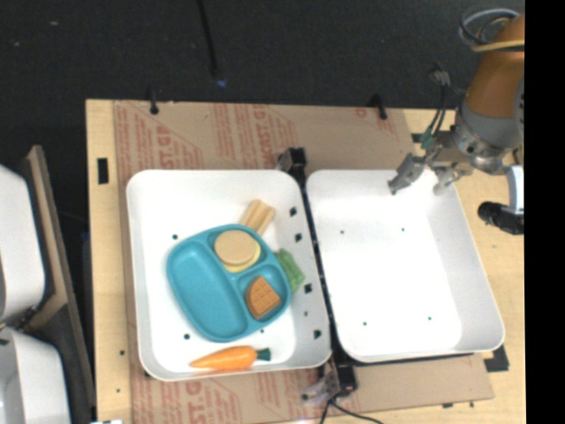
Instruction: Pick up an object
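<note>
In the left bin [146, 237] lies a blue divided tray [199, 294] holding a round tan cookie [237, 248] and a brown waffle-like piece [263, 298]. A pale wooden block [258, 214] rests at the tray's upper edge. A green piece [291, 270] peeks out at the tray's right side. An orange carrot [228, 358] lies near the bin's front edge. My gripper [425, 176] hovers over the far right corner of the right bin [397, 272], open, with nothing between its fingers.
The arm [491, 87] comes in from the upper right. Both bins sit on a cardboard-covered bench [221, 131]. White boxes [18, 237] and a wooden frame stand off the bench at the left.
</note>
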Controlling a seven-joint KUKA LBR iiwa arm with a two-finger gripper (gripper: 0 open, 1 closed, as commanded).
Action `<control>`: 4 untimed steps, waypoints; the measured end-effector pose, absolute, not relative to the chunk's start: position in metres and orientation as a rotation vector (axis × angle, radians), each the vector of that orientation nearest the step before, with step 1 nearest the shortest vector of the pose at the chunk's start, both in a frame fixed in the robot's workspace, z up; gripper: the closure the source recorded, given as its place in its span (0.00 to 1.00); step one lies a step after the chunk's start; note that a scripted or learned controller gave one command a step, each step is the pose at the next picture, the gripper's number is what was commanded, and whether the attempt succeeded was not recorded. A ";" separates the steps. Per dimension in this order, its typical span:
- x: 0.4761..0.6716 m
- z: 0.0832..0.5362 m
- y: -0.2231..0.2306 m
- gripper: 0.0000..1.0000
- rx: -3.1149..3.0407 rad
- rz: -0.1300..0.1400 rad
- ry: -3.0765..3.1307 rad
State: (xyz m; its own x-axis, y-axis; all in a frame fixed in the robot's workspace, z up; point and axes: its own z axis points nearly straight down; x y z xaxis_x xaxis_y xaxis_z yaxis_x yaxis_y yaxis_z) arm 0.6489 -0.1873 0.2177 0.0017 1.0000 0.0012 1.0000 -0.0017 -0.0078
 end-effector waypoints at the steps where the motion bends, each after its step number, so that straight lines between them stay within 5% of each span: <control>1: 0.651 0.223 -0.187 0.00 -2.223 -0.001 -2.222; 4: 0.647 0.100 -0.179 0.00 -2.221 0.002 -2.221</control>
